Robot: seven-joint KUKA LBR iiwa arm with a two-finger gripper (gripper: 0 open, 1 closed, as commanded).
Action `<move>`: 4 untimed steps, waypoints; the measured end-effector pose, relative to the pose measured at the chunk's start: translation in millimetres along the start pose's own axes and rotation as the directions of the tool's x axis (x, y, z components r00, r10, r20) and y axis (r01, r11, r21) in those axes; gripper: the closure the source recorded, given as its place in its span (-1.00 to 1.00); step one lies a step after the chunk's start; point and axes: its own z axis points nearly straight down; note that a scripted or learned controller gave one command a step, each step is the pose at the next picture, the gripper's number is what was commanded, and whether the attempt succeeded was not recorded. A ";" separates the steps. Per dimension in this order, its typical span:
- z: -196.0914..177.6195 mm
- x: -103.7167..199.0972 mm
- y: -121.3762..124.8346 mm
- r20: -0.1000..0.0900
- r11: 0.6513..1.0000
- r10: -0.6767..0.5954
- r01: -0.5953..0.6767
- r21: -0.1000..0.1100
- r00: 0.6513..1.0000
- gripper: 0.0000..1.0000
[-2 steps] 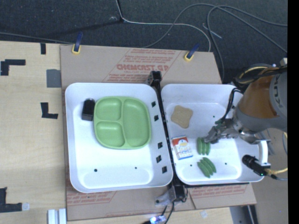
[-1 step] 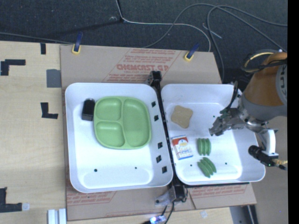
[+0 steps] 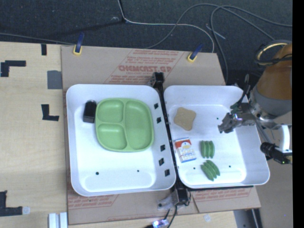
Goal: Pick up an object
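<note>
The right bin [image 3: 223,95] holds a tan slice of bread [image 3: 185,118], a small red and white packet [image 3: 185,150] and two green pea pods [image 3: 207,149] [image 3: 210,169]. My gripper [image 3: 227,125] hangs over the right side of this bin, to the right of the bread and above the pods. It points left and touches none of the objects. The left bin [image 3: 76,141] holds a green divided plate [image 3: 125,124] and a small black block [image 3: 89,111] at the plate's left.
The grey arm with its orange band [image 3: 275,80] reaches in over the right bin's right rim. Black clips [image 3: 158,80] join the bins along the middle divider. Cables [image 3: 199,18] run across the dark floor behind the bench.
</note>
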 end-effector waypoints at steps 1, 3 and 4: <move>-19.3 0.4 0.9 -0.001 1.000 0.000 0.000 0.002 1.000 1.00; -22.2 108.6 15.1 -0.002 1.000 -0.005 0.005 0.003 1.000 1.00; -26.5 154.3 21.8 -0.002 1.000 -0.004 0.004 0.005 1.000 1.00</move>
